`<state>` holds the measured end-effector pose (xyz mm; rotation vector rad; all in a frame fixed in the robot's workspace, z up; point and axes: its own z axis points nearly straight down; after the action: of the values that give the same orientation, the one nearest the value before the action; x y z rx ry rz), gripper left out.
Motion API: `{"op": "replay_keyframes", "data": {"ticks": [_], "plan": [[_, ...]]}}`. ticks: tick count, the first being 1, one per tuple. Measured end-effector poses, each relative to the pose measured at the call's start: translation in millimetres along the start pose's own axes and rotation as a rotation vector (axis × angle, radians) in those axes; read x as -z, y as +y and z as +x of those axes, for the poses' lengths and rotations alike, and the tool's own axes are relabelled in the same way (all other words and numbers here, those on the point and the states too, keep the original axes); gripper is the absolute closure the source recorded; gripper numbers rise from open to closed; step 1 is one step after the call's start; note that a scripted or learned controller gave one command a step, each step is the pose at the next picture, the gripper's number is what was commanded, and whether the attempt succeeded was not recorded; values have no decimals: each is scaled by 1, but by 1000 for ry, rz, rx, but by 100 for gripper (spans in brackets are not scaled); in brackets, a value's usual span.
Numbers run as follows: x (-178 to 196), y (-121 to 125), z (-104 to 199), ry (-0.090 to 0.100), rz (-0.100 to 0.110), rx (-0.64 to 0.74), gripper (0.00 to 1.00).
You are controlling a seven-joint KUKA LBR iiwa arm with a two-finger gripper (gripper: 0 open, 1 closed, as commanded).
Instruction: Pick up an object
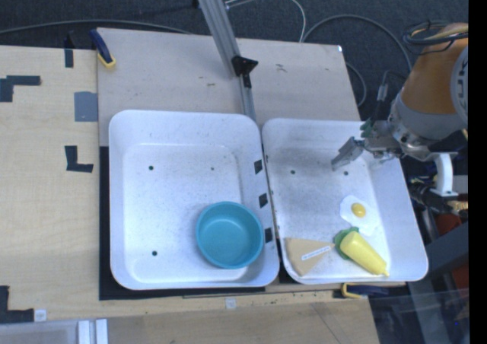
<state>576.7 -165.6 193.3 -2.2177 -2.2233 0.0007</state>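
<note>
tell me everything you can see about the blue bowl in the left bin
The blue bowl is round, plain light blue all over and looks like plastic. It sits upright, mouth up, with nothing visible inside. It rests on the floor of the left bin, in the near right corner, close against the wall that meets the right bin. Nothing else touches it.

The arm point(435, 84) is cut off at the picture's 3 o'clock edge. Its wrist hides the gripper's point(348, 154) base, and the fingers are too small and blurred to tell their spacing. The metal pole point(217, 15) runs off at 12 o'clock.
</note>
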Motion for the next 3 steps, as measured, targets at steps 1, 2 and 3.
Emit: {"op": "replay_keyframes", "data": {"ticks": [1,2,3], "plan": [[0,0,0,0,0,0,0],[-55,-11,-3,0,6,-2,0],[-104,-9,-3,-5,-7,0,0]]}}
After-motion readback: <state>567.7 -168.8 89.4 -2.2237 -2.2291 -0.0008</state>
